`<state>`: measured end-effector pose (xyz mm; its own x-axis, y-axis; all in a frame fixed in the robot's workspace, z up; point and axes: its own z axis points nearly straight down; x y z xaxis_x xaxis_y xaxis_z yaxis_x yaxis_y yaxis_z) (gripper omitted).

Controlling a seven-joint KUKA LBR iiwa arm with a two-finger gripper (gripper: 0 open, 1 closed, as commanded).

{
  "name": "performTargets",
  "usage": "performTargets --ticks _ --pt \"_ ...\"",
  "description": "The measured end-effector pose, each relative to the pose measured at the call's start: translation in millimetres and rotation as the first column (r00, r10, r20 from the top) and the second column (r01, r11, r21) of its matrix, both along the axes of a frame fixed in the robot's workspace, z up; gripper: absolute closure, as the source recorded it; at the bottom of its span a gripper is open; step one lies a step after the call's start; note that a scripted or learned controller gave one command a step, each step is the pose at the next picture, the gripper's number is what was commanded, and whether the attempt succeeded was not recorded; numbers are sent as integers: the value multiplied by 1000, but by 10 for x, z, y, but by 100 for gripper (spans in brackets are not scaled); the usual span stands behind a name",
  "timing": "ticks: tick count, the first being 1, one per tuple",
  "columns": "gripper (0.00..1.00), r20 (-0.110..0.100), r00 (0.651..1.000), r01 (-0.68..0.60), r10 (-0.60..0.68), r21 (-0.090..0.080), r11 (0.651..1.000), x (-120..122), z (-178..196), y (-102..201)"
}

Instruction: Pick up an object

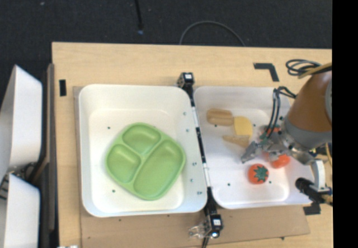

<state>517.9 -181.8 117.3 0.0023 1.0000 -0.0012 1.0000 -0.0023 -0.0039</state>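
two shallow white bins sit side by side on the wooden desk (140, 62). the left bin (95, 101) carries a green divided plate (146, 160) with three compartments, lying flat a little toward the bin's near side. the right bin (224, 191) holds the loose things: a tan bun-like piece (219, 117) toward the far left, a pale yellow block (243, 126) just beside it, a flat tan piece (236, 140) right below the block, a red tomato-like toy with a green top (258, 174) near the front, and a small orange-red thing (281, 160) partly hidden under the arm.

the arm (313, 110), its orange band showing, reaches in from the right and bends down over the right bin. the claw (258, 149) hangs low in the middle of that bin, between the flat tan piece and the tomato toy, with one grey finger (249, 153) slanting down to the left toward the bin floor. the other finger is lost in the dark cluster of the wrist, so whether the claw is spread or pressed together cannot be told, and nothing can be seen pinched in it. the orange-red thing lies just beside the wrist; whether they touch is unclear. the tomato toy lies apart from the finger, just below it.
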Motion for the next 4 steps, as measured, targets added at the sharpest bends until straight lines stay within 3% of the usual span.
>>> performTargets --ticks 1,4 --pt "100 8 1000 3 -3 1 1000 23 148 0" --pt "100 12 1000 -7 7 -1 1000 122 1623 71"
